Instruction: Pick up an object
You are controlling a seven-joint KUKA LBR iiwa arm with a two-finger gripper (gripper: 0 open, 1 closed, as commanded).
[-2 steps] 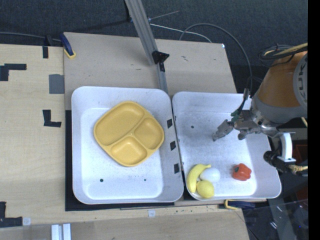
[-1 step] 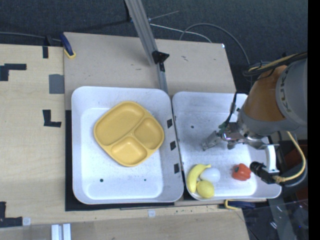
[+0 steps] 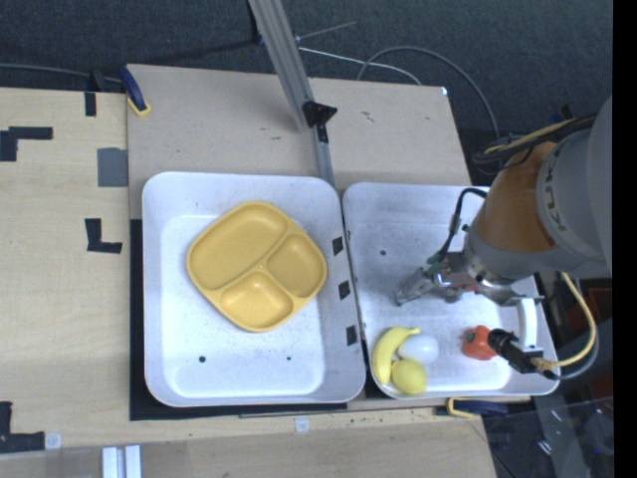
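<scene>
In the right bin [image 3: 398, 217] lie a yellow banana [image 3: 390, 346], a white egg-shaped ball [image 3: 420, 349] and a yellow lemon [image 3: 408, 375], huddled at the near left corner. A small red-orange object [image 3: 477, 343] rests near the bin's front right. My gripper [image 3: 413, 289] reaches in from the right, low over the bin's middle, above and slightly right of the banana. Nothing shows between its fingers.
The left bin [image 3: 169, 366] holds a yellow three-compartment plate [image 3: 257, 265]. A grey metal pole [image 3: 289, 58] slants in from the top toward the bins' shared edge. The arm's grey body and orange band [image 3: 513, 212] cover the right bin's right side. Cables run along the right.
</scene>
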